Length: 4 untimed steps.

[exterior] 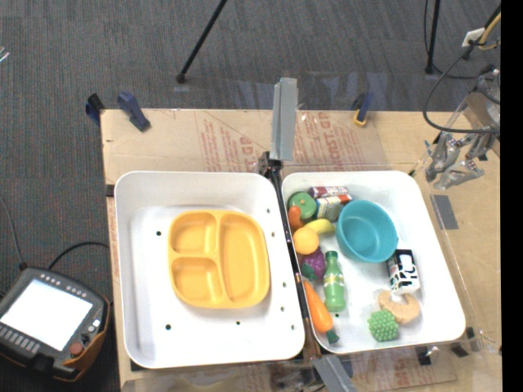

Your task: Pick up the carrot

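Note:
The carrot (318,308) is orange with a green tip. It lies along the left wall of the right bin (433,243), near the front, just left of a green bottle (333,281) and below a purple toy (314,264). My gripper (452,163) is a grey metal shape at the right edge of the view. It sits outside the right bin's far right corner, well away from the carrot, with nothing seen in it.
The right bin also holds a teal bowl (367,230), a yellow lemon (306,240), a red-labelled can (329,193), a black-and-white carton (403,272), a green bumpy ball (383,326) and a tan toy (400,305). A yellow divided plate (219,259) lies in the left bin (135,219).

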Each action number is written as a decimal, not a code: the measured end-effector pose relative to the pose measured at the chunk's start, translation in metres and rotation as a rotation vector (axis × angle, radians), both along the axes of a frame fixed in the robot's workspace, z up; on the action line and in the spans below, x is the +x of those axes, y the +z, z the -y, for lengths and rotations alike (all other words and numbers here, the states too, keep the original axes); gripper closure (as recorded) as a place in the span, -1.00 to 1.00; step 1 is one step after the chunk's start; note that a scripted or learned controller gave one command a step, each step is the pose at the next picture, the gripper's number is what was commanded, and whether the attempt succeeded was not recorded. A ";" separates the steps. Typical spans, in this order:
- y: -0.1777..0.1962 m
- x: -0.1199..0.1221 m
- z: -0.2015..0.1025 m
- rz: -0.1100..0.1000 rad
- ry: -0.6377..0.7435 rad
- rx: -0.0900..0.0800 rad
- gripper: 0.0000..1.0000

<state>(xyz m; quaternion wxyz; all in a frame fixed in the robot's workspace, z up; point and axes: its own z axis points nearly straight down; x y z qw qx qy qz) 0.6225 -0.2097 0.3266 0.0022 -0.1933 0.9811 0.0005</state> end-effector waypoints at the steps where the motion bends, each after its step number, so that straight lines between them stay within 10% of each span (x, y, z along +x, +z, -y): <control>1: -0.034 -0.098 0.002 -0.004 0.262 -0.001 1.00; 2: 0.104 -0.105 0.001 0.009 0.513 -0.007 1.00; 3: -0.004 -0.120 -0.019 -0.004 0.850 0.004 1.00; 4: 0.100 -0.135 0.003 0.008 0.987 -0.010 1.00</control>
